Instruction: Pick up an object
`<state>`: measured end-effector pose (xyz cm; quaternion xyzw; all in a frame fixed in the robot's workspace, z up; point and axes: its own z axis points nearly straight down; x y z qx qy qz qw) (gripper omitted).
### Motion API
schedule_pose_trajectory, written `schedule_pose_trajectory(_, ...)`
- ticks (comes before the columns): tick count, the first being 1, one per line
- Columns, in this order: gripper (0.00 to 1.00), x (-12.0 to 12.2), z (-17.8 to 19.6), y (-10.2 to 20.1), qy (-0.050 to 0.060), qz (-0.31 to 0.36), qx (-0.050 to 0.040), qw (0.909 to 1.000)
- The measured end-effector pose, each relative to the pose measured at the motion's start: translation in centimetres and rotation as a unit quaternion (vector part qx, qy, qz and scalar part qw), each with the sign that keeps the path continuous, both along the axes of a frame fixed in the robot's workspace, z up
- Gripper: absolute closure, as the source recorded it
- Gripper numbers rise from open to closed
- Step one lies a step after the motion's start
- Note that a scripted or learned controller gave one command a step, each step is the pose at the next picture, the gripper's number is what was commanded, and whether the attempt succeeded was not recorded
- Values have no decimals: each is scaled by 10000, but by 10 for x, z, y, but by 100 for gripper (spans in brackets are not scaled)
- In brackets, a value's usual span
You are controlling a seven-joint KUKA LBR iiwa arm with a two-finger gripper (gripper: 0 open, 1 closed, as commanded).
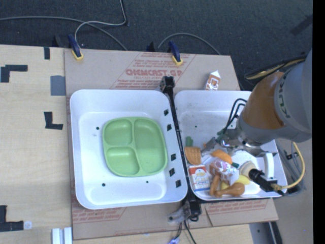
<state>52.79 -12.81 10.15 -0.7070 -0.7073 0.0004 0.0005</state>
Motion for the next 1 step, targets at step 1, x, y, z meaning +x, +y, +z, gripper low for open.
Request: schedule_pose_trajectory(1,100,0,9,1,2,5,6,10000)
